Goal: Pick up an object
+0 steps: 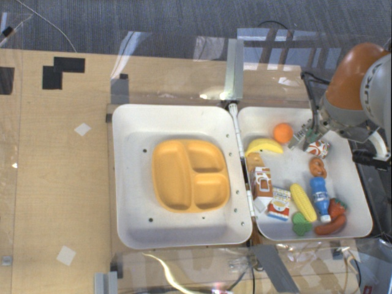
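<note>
The right bin holds several toy foods. An orange and a banana lie at its back left. A red and white can and a brown pretzel lie toward the back right. A blue bottle, a corn cob, two small cartons, a green piece, a sausage and a strawberry fill the front. My gripper hangs low at the back of this bin, between the orange and the can, close beside the can.
The left bin carries a yellow divided tray. A metal divider runs between the two bins. The arm's orange band and grey wrist stand over the right bin's back right corner. Wooden bench lies to the left.
</note>
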`<action>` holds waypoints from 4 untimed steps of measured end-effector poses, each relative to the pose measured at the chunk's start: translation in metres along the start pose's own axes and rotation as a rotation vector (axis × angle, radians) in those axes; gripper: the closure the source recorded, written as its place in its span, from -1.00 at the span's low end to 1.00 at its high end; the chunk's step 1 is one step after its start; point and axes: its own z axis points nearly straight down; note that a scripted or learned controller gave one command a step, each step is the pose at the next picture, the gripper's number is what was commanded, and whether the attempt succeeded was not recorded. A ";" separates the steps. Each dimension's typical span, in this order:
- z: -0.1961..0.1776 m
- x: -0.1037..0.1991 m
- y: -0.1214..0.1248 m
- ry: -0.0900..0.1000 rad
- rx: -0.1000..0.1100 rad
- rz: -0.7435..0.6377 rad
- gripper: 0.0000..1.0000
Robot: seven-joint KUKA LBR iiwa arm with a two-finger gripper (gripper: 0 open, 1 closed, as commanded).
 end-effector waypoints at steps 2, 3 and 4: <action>0.012 -0.007 0.030 0.015 0.019 -0.034 -1.00; -0.001 -0.007 0.037 0.001 0.003 -0.046 1.00; -0.090 0.070 0.071 0.009 -0.002 -0.015 1.00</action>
